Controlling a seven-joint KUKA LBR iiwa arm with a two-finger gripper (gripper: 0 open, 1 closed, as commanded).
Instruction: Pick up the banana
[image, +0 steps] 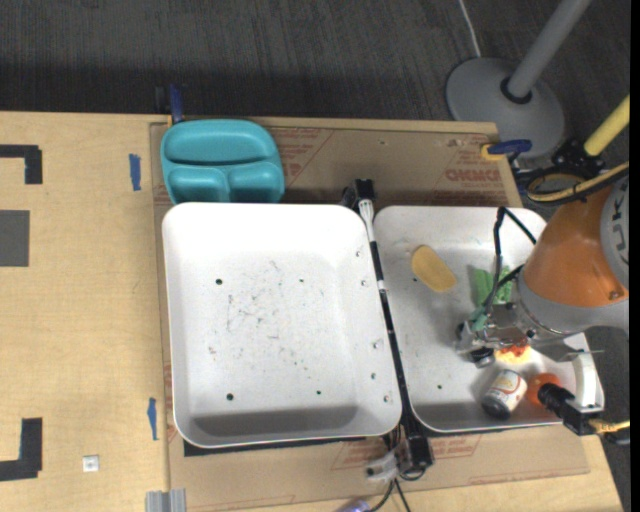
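Note:
The banana (432, 268) is a short pale yellow piece lying flat in the upper left part of the right bin (440, 405). The gripper (486, 338) hangs low over the middle of that bin, under the arm's orange band (570, 268). It is to the right of and below the banana, a clear gap apart from it. Nothing is visibly held.
A green item (484, 285) lies just above the gripper. Beside the gripper is a small red-orange item (513, 350), with a small can (503, 392) and an orange item (546, 388) below it. The left bin (270, 310) sits alongside. A teal tray (222, 160) stands behind it.

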